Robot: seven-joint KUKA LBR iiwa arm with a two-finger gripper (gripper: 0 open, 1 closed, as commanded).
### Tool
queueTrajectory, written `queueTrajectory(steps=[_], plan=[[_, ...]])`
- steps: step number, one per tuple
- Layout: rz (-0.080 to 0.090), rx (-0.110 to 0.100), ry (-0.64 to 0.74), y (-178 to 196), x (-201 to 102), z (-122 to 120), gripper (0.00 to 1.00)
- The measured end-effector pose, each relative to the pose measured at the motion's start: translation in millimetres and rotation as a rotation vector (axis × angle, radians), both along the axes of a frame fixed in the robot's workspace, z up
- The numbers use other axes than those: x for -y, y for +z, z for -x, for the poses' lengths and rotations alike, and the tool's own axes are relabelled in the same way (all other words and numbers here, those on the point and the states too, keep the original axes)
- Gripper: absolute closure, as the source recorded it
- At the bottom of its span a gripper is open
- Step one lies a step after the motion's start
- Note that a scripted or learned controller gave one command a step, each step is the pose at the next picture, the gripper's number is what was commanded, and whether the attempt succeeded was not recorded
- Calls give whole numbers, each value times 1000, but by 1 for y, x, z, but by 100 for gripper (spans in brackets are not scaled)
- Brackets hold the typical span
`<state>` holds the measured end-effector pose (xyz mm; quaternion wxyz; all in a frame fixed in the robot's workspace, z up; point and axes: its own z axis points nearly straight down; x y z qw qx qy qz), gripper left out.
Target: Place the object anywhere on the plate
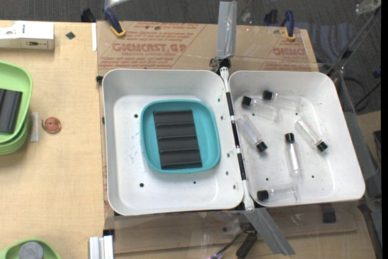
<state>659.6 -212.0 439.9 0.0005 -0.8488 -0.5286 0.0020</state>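
Nearest us, one clear tube (277,193) with a black cap lies by the right bin's (339,100) front wall — five more tubes scatter behind it. We see the teal plate (209,130) in the left bin (121,179), holding a black ridged insert (177,139).

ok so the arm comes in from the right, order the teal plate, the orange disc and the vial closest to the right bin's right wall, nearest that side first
1. Vial: in the right bin, by its right wall.
2. Teal plate: middle of the left bin.
3. Orange disc: on the wooden bench, left of both bins.
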Motion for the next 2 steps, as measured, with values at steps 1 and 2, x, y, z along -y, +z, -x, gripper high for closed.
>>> queueTrajectory(steps=[1,2], plan=[[0,0,0,0,0,0,0],[0,0,0,0,0,0,0]])
